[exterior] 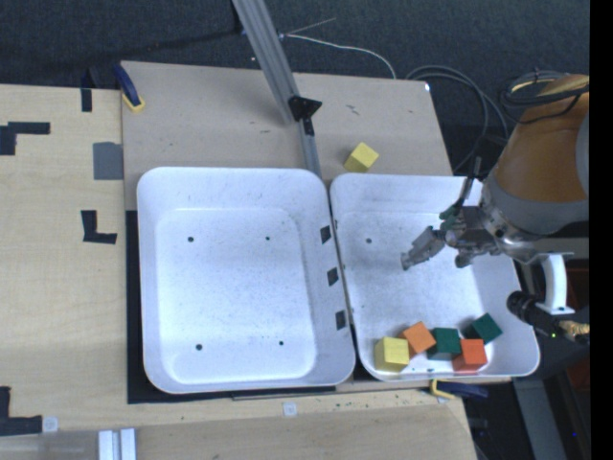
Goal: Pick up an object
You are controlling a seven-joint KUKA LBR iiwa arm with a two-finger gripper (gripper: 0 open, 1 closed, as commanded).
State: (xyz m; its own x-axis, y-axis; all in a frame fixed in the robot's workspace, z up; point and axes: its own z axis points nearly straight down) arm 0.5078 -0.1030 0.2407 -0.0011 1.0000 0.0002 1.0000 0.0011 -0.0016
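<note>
Gripper (418,254) over the right bin (383,199), blocks clustered at that bin's near edge.

The blocks were small cubes with no clear long axis: yellow block (392,353), orange block (419,337), green block (446,341), red-orange block (472,354) and dark green block (487,328) sat touching or just beside one another in a loose row along the near wall, most turned slightly off square to the bin. They lay near the gripper, toward the camera from it, apart from its tip. Gripper pointed left from the wrist, nothing visible between its fingers; whether they were spread or closed could not be told. Another yellow cube (362,157) sat on the bench (211,113) just beyond the bins. Left bin (153,257) sat alongside.
</note>
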